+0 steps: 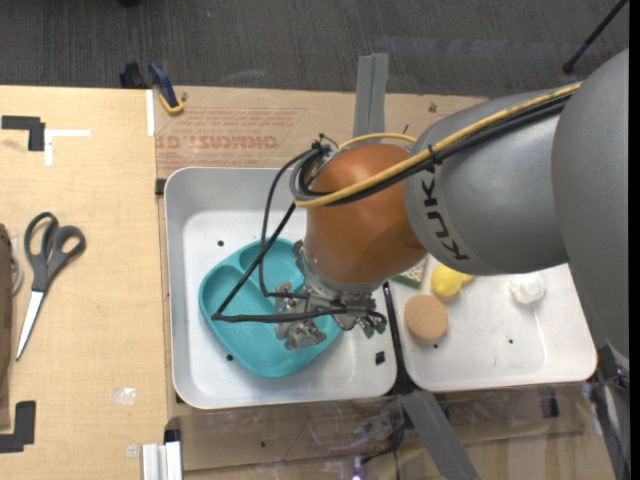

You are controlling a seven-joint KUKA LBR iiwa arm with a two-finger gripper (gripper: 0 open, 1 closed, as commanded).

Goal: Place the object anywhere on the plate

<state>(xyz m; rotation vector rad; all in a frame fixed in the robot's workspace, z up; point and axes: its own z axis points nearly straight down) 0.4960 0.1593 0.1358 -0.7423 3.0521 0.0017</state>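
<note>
- While the arm (480, 198) reaches from the right, its gripper (300, 330) hangs over the teal plate (228, 308) in the left bin (190, 368).
- Whether it grips anything, I cannot tell.
- A tan round object (426, 318) and a yellow one (447, 281) lie in the right bin (500, 363).
- Scissors (45, 258) lie on the desk (80, 368).

Not much to read here tbh. The grey arm (500, 198) has "KUKA" in big black letters on its casing, running down at a slant so it sits sideways in this view; I can make out K-U-K clearly and the last letter is cut off by the curve. The cardboard sheet (240, 133) behind the bins has red print on it, upside down and mirrored-looking, way too faint and small for me to make out.
</note>
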